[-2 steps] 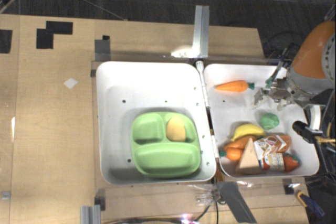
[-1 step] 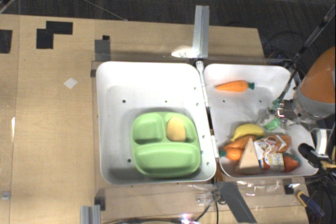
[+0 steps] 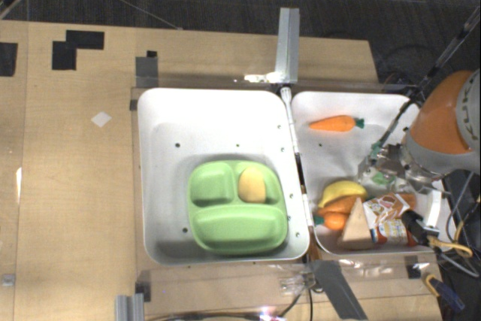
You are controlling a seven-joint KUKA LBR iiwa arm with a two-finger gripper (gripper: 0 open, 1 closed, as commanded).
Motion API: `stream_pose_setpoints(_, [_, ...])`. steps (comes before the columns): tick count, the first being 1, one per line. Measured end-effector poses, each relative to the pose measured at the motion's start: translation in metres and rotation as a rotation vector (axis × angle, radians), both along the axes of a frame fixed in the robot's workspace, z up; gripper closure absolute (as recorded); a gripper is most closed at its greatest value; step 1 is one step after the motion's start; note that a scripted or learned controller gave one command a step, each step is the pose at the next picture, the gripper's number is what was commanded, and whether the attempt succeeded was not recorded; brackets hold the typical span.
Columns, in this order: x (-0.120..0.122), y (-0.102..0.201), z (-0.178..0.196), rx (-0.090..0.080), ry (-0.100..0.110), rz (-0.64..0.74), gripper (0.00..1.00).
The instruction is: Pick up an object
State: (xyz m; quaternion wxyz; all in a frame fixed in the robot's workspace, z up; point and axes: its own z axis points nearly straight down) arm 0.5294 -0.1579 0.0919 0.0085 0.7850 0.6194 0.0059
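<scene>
Whether the gripper (image 3: pixel 382 162) is spread or closed cannot be told: its metal tip is blurred and partly covered by the grey wrist and the orange band of the arm (image 3: pixel 443 128). Nothing can be seen held in it. It is lowered into the right bin (image 3: pixel 331 143), near that bin's right wall, just above and to the right of the banana (image 3: pixel 342 190); contact with any item cannot be judged.

Several things are kept in the right bin. A carrot (image 3: pixel 332 124) is laid on its own near the far wall, well apart from the rest. At the near end a cluster is formed: the banana is set over an orange fruit (image 3: pixel 336 211), a tan wedge (image 3: pixel 357 228) is placed just beside them, and a printed packet (image 3: pixel 389 218) is pressed against the wedge on the right.

A green tray (image 3: pixel 225 225) with three compartments is set in the left bin (image 3: pixel 173 131), toward its near side. A yellow fruit (image 3: pixel 252 184) is held in the tray's upper right compartment. Both bins are placed side by side on the wooden bench (image 3: pixel 68 184).
</scene>
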Motion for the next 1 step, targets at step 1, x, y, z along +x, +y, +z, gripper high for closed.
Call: stream_pose_setpoints(1, [0.0029, 0.0029, 0.0117, 0.005, -0.005, 0.003, 1.0])
